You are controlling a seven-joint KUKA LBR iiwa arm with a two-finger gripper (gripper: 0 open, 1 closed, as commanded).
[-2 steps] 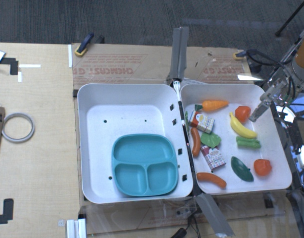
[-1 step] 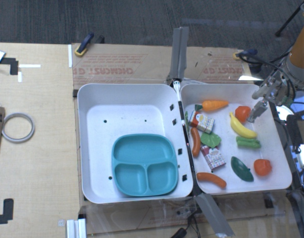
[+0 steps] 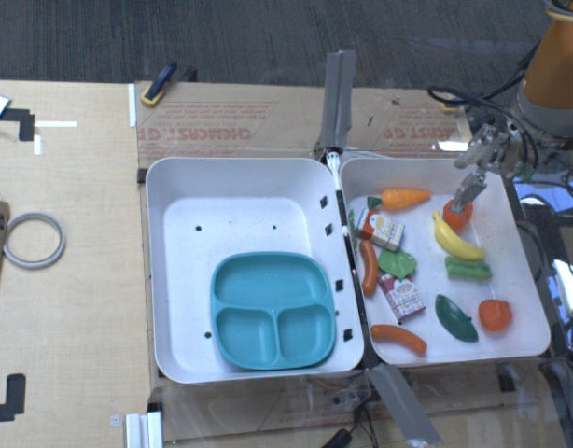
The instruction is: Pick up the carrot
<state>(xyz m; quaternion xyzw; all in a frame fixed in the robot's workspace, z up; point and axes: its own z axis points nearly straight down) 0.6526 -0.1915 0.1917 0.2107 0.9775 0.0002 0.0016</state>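
Note:
The carrot [image 3: 404, 197], orange with a small green end, lies on its side near the back wall of the right bin [image 3: 534, 292]. My gripper [image 3: 465, 181] hangs over the back right part of that bin, to the right of the carrot and apart from it. Its fingers look spread and open, and nothing sits between them. The lower fingertip [image 3: 468, 194] hovers just above a small red-orange toy [image 3: 457, 217].
The right bin also holds a banana [image 3: 456, 239], a green pod [image 3: 468, 269], a red tomato [image 3: 495, 315], a dark green leaf [image 3: 454, 317], two sausages [image 3: 368, 267], and small cartons [image 3: 385, 232]. A teal divided plate [image 3: 272, 311] sits in the left bin [image 3: 174, 250].

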